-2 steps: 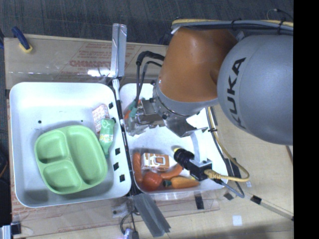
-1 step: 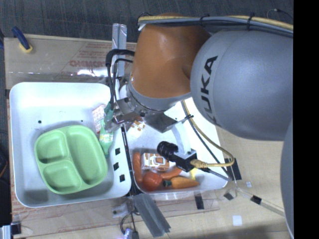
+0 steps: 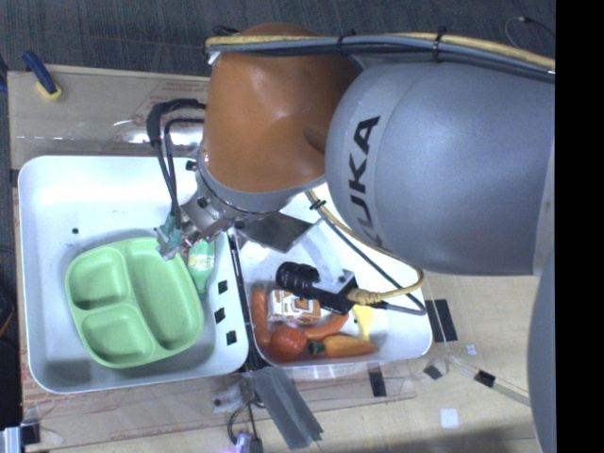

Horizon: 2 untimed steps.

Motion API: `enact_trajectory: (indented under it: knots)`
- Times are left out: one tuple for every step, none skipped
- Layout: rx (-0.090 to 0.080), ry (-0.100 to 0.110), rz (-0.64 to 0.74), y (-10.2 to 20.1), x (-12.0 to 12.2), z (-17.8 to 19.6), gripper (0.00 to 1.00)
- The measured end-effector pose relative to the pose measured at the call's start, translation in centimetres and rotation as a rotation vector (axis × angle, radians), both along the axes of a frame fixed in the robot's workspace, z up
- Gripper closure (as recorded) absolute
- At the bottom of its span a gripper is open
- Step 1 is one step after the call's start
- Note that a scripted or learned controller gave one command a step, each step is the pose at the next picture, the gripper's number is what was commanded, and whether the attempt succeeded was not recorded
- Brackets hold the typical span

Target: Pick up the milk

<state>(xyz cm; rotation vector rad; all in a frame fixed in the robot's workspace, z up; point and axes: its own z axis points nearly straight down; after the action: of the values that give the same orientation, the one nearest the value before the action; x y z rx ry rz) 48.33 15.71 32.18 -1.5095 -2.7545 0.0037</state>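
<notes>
— Judging from above, where was the milk (image 3: 200,264) placed?

— A small green-and-white carton, taken to be the milk, was seen in the left bin (image 3: 47,206), wedged between the green tray (image 3: 123,310) and the wall shared with the right bin (image 3: 415,343). It was partly shadowed, so its identity was not settled beyond doubt.

— And the pincer (image 3: 181,237)?

— It was held just above the tray's upper right corner, beside the carton's top. Whether it was spread or pressed together could not be told; it was blurred and overhung by the arm (image 3: 444,159).

— What could be spoiled from there?

— The carton was crowded on both sides. A descent made slightly to the left would likely be met by the tray's rim, and the tray could be tipped or dragged. Were the carton caught only at its edge, it could be squeezed out and knocked flat against the wall. A wrong target was also conceivable: a white-and-orange box (image 3: 288,307) lay in the right bin among a tomato (image 3: 286,343) and a carrot (image 3: 349,347), and it could be mistaken for the milk.
</notes>
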Motion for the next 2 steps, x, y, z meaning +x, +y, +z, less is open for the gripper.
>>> enact_trajectory:
  knots:
    - [-0.001, 0.004, -0.282, -4.1, -0.7, -4.0, 1.0]
    - [-0.001, 0.001, -0.131, 3.1, -0.7, -2.4, 1.0]
